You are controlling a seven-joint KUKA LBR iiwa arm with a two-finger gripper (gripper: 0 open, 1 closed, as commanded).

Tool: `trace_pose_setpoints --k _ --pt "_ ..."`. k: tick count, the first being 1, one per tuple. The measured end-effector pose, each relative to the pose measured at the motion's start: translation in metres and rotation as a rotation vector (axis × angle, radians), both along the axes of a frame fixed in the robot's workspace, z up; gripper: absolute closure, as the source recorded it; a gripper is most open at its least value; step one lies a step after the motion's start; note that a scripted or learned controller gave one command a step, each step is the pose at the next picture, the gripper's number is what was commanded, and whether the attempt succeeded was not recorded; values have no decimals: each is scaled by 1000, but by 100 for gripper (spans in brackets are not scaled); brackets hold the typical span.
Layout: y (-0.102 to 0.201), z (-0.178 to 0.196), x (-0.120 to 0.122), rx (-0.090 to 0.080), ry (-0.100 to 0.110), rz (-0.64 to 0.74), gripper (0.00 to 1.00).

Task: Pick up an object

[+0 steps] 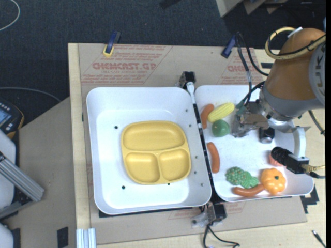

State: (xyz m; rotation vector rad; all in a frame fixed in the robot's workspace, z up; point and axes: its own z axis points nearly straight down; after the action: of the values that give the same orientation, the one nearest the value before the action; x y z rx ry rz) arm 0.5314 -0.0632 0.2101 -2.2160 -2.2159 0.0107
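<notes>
toy corn cob point(221, 109), green ball point(220, 128), sausages point(213, 156), broccoli point(241, 176) and orange pumpkin point(273, 181) lie in the right bin point(257, 151)

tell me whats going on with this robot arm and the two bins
A grey and orange robot arm reaches in from the right over the right bin, with its gripper low beside a green ball-shaped toy and a toy corn cob. Nothing shows between its fingers, so no pick is confirmed. Toy sausages, a toy broccoli and an orange pumpkin also lie in that bin. The left bin holds a yellow divided plate.
</notes>
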Motion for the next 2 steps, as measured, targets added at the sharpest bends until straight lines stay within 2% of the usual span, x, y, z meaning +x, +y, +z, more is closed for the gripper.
trace_pose_setpoints --k 1,2 --pt "-5 12 -7 -1 -6 0 100" --pt "-5 6 8 -2 -7 2 100"
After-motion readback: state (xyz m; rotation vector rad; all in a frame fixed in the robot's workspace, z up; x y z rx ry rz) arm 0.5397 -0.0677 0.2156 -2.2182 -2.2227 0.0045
